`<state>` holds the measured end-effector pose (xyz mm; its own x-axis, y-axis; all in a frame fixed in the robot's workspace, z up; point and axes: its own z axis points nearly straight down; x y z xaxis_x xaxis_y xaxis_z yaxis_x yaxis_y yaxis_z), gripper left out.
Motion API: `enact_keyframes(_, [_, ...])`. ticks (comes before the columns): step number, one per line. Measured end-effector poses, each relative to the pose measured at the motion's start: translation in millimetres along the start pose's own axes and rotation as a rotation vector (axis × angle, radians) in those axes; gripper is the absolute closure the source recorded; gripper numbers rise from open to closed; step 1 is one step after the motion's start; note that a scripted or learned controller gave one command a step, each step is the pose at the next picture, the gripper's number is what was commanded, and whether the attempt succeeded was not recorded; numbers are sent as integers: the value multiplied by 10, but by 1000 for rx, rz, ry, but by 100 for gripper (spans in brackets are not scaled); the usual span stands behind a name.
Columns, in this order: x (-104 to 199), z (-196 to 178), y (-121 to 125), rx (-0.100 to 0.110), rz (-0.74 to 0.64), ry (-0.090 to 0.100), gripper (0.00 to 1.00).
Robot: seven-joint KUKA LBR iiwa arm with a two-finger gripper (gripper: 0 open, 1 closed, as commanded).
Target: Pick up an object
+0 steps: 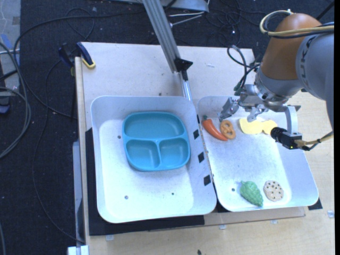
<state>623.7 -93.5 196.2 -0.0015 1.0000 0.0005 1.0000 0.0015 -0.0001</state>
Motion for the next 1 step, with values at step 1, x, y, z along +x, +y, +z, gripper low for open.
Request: enact_keyframes(1, [-63, 462, 62, 0, 2, -2, 0])
